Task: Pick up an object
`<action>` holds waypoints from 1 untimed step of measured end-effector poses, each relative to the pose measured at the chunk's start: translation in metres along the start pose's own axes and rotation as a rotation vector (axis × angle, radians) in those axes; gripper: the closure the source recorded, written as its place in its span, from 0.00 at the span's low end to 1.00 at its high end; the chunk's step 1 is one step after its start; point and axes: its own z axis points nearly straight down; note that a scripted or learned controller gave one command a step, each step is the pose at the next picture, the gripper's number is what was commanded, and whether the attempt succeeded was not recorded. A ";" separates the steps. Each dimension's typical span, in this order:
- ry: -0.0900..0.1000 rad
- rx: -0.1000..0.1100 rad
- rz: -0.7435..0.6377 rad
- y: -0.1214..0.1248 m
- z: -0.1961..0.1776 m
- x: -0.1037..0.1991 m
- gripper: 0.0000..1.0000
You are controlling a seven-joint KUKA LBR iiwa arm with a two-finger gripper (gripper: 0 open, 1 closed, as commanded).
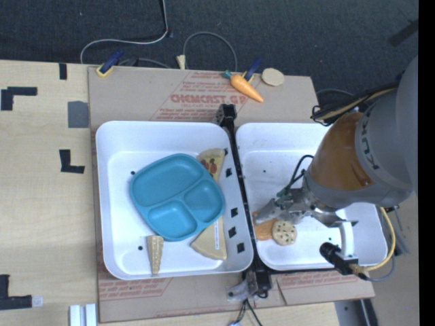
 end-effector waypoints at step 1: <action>-0.010 -0.032 0.001 0.068 -0.179 -0.026 0.00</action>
